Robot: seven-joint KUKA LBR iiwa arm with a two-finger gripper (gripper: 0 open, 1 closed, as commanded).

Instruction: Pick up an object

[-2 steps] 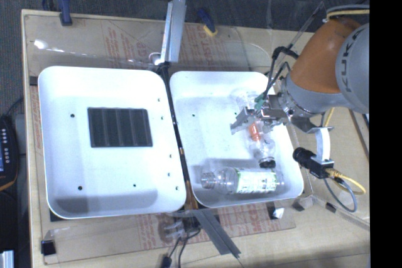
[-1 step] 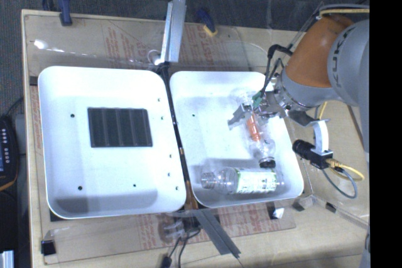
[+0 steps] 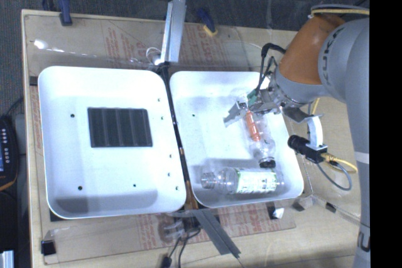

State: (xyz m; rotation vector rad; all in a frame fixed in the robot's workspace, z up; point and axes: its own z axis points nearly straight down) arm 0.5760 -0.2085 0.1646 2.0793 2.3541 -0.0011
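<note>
My gripper (image 3: 240, 110) hangs low in the upper middle of the right bin (image 3: 188, 135), with the grey arm and its orange band coming in from the right. Just below it, a small clear bottle (image 3: 257, 135) with an orange inside and a black cap lies pointing toward the bin's front right. The gripper is at the bottle's upper end, and I cannot see whether they touch. A larger clear bottle (image 3: 242, 181) with a pale label rests on its side along the right bin's front wall. A dark ribbed rectangular block (image 3: 119, 127) lies flat in the left bin (image 3: 56, 185).
The two bins meet along a dark seam (image 3: 174, 128) in the middle of the bench. A metal bar (image 3: 173, 28) stands behind the seam, and blue clamps (image 3: 64, 8) sit on the bench's back edge. Another metal strut (image 3: 217, 235) sticks out at the front.
</note>
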